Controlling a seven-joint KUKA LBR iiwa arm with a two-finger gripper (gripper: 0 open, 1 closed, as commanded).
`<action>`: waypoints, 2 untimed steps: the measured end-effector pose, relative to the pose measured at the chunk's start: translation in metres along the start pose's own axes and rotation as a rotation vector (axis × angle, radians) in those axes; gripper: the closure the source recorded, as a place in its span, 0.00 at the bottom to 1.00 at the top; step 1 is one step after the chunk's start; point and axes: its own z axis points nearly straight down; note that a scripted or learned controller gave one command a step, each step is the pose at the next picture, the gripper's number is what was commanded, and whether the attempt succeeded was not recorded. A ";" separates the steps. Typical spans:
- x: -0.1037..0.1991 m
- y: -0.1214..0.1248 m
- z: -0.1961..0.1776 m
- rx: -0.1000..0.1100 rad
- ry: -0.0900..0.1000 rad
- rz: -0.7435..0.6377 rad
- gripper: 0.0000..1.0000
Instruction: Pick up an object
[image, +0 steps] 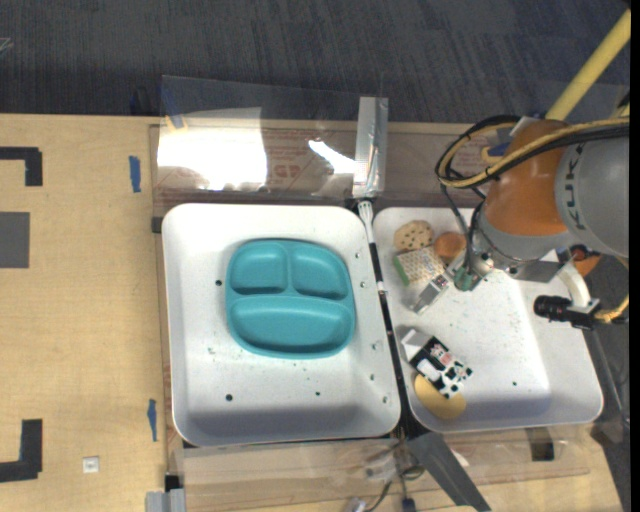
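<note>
Open floor (500, 345) (clutter (425, 265) leftward)

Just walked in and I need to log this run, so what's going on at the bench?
A grey robot arm with an orange band reaches in from the right over the right bin. Its gripper is low at the bin's far left, beside a cookie and a small grey piece. Nothing can be seen between its fingers. A black-and-white item lies nearer the front. The left bin holds a teal divided plate.

Grey arm (600, 190), orange band (530, 195) above the wrist, yellow and black cables (480, 150).
</note>
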 end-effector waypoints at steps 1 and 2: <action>-0.001 0.031 -0.100 -0.001 -0.001 0.004 0.00; -0.038 -0.017 -0.051 0.010 0.009 0.114 0.00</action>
